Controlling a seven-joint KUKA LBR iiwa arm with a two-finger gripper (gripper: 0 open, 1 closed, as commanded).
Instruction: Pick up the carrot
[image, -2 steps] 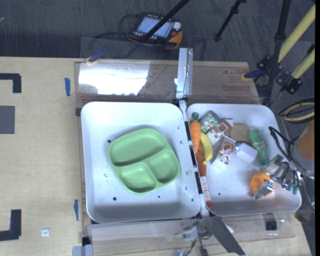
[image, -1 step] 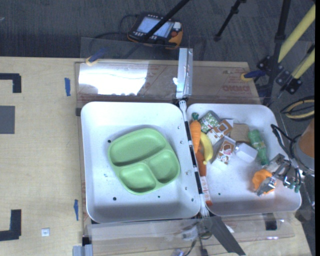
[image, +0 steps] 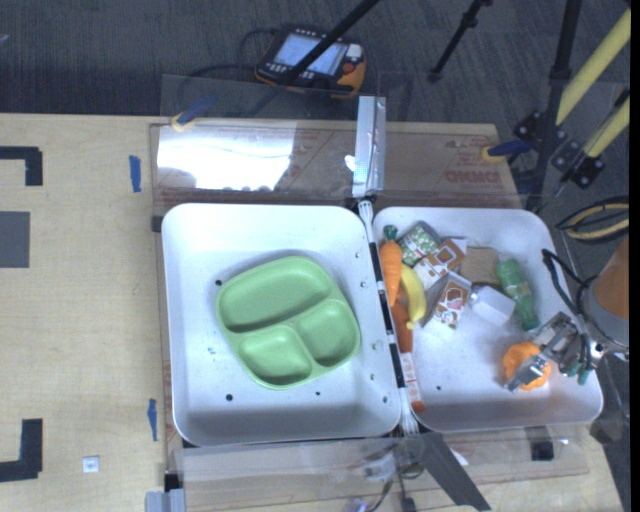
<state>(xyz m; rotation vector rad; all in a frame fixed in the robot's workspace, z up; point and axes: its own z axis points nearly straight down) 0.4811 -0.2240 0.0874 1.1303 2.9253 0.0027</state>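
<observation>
Lying by the right bin's left wall, carrot — well apart from pincer, grip state unclear

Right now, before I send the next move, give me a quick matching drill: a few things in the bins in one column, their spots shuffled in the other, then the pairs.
Things:
1. carrot
2. green divided plate
3. banana
4. orange toy

Places:
A. middle of the left bin
B. near the right bin's front right corner, by the claw
C. against the right bin's left wall, toward the back
D. just right of the carrot, touching it

Pairs: 1-C, 2-A, 3-D, 4-B
</observation>
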